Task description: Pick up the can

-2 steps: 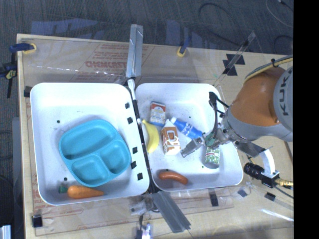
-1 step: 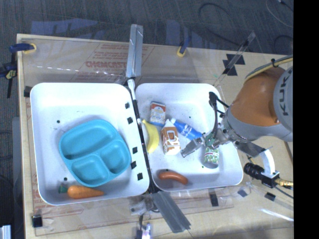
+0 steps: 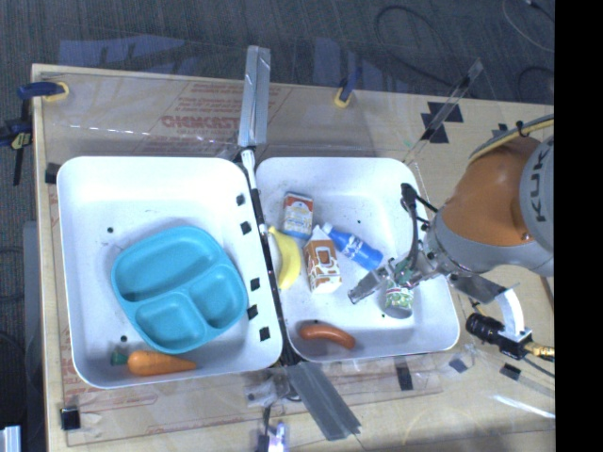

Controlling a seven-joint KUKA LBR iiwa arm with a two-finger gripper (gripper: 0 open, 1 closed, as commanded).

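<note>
1. Can (image 3: pixel 399 298) sits in the right bin (image 3: pixel 377 172), near its right wall toward the front, with its round end turned up at the camera; its long axis seems to run roughly upright, tipped slightly. Its top looks shiny metal with green and white print.
2. The pincer (image 3: pixel 388 279) hangs right over the can's upper left edge. A grey finger (image 3: pixel 366 288) sticks out to the left, but I cannot tell whether the pincer is open or shut, or whether it has the can.
3. Behind it, the arm (image 3: pixel 490 219) comes in from the right, grey with a smooth orange band.
4. Just left of the pincer lies a blue plastic bottle (image 3: pixel 354 247), slanting from upper left to lower right.
5. Two small cartons, one (image 3: pixel 322 265) brown and white beside the bottle, another (image 3: pixel 298 214) farther back.
6. A yellow banana (image 3: pixel 285 257) curves along the bin's left wall; a reddish sausage (image 3: pixel 327 335) lies at the front.
7. The left bin (image 3: pixel 85 196) holds a blue divided plate (image 3: pixel 179 288) and an orange carrot (image 3: pixel 158 363) at the front.
</note>
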